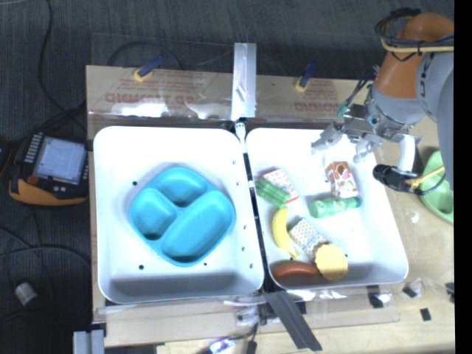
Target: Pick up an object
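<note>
The gripper [344, 143] is seen above the far right corner of the right bin [391, 231], its two pale fingers [323, 139] spread apart with nothing between them. Behind it the grey wrist and the orange band [402, 80] are angled in from the right. Just below the fingers a red-and-white carton [341, 179] is lying, with a green bottle [334, 207] beside it. A banana [281, 231] and a yellow block [331, 261] are placed nearer. A blue divided tray [181, 214] is held in the left bin [110, 198].
</note>
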